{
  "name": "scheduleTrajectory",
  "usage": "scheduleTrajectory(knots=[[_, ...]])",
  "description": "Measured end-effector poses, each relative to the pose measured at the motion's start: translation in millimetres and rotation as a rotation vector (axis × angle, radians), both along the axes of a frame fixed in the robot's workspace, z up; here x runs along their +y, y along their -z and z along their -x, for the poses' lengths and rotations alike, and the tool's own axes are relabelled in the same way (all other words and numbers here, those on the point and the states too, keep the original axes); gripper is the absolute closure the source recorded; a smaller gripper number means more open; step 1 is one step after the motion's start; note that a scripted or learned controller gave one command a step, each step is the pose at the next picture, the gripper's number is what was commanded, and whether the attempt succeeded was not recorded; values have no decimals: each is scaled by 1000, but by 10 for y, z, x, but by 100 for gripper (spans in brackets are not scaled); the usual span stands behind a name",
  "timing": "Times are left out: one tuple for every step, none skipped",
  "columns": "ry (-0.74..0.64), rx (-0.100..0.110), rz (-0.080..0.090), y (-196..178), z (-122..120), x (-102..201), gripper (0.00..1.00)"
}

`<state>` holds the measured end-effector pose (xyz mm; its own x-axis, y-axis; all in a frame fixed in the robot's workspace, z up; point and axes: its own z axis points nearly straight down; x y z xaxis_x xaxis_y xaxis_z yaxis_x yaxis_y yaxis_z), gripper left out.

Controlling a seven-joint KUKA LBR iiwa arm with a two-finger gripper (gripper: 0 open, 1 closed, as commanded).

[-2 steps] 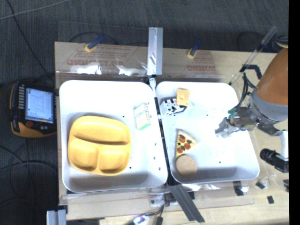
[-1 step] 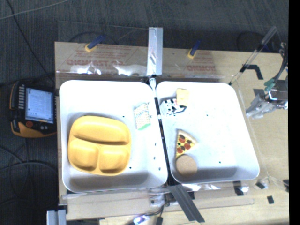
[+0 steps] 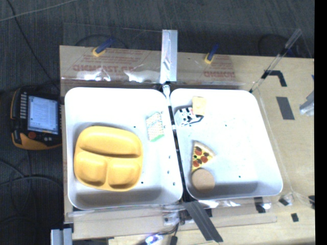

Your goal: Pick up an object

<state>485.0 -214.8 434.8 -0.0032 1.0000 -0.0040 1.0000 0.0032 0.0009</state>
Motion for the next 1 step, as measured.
scheduleTrajectory(knots=[[-142,2,1,6,-695,-89,100]])
